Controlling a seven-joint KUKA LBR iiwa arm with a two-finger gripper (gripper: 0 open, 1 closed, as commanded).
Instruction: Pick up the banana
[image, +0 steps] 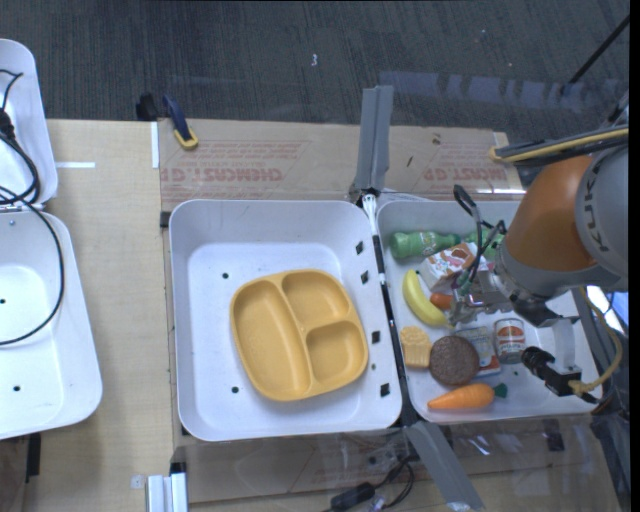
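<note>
Inside the right bin (560, 400) we see the tool (462, 300) just beside the banana (421, 300), but we cannot tell its state.

We see the banana (421, 299) right of the frame's centre, lying flat on the floor of the right-hand white bin (560, 408), close to that bin's left wall. It is a small yellow curved fruit, smooth-skinned, its length running from upper left down to lower right, the bow bulging toward the lower left. Its upper tip points up toward the top of the frame, and we lose its lower end among things crowding in from the right.
</note>
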